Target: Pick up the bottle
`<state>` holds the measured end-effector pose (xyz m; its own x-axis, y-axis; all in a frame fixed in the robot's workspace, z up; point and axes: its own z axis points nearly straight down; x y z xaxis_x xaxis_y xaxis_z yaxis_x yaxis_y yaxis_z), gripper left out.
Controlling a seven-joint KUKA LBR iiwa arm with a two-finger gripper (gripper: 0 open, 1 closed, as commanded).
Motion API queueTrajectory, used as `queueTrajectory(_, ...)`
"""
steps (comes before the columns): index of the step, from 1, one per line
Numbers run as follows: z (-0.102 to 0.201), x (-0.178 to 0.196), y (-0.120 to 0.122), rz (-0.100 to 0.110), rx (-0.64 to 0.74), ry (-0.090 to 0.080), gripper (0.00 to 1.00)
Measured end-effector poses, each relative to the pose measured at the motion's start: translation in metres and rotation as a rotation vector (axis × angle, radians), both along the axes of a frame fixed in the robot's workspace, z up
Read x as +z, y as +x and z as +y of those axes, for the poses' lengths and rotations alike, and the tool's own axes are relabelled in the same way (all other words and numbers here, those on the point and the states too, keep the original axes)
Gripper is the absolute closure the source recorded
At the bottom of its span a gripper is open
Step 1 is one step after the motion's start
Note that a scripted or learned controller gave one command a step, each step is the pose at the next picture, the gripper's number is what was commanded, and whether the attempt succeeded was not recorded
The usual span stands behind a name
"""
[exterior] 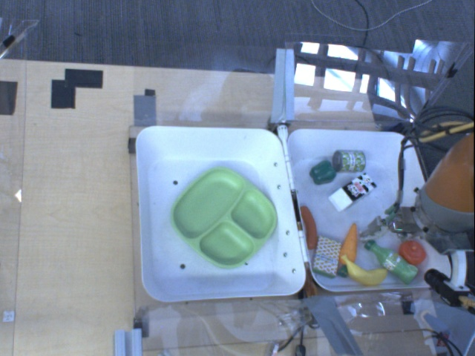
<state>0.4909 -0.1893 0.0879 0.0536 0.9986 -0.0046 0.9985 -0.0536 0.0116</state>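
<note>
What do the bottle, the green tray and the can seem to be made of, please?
Bottle: probably translucent green plastic or glass; it looks glossy and see-through.
Green tray: likely moulded plastic, smooth with a matte sheen, an even light green with rounded compartments.
Can: apparently metal with a printed green label; its end looks greyish, though it is too small to be sure.

The bottle [392,262] is green, the divided plate [225,217] light green, the banana [364,274] yellow, the carton [352,192] black-and-white spotted
</note>
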Motion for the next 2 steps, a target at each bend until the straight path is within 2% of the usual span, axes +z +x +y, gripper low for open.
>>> queueTrajectory(1,0.002,0.01,0.004,-0.005,0.005,0.001,1.0)
queueTrajectory(2,0.054,0.04,-0.002,0.01,0.116,0.004,1.0)
